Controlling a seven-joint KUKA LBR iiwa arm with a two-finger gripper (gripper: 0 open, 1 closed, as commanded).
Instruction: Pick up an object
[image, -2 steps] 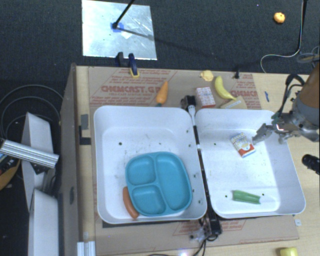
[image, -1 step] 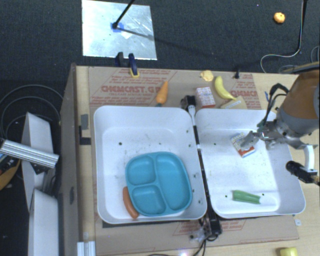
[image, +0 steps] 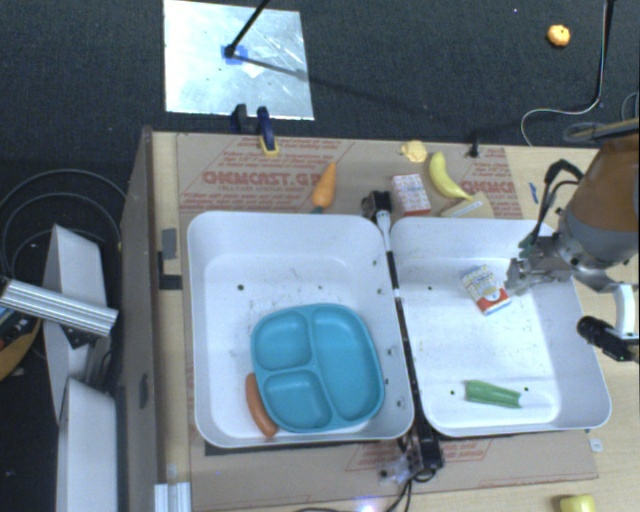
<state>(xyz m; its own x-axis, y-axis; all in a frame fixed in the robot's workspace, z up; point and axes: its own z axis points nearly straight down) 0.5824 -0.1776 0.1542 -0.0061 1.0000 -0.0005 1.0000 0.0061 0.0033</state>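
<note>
Approaching a small white-and-red packet (image: 484, 288) in the right-hand bin (image: 560, 400), the pincer (image: 522, 275) hangs low at the packet's right edge, just beside it or perhaps touching; whether it is released, clenched or already grasping cannot be told from this slanted overhead view. The step in hand appears to be the final descent before a grasp, since the packet lies flat on the bin floor. Nearer the camera than the pincer, well apart from it, a green pod-like object (image: 493, 394) lies in the same bin. Far to the pincer's left, the other bin (image: 220, 250) holds a blue divided plate (image: 317, 367) with an orange sausage-shaped item (image: 260, 404) beside it. The next move likely calls for centring over the packet, closing on it, then lifting straight up.
</note>
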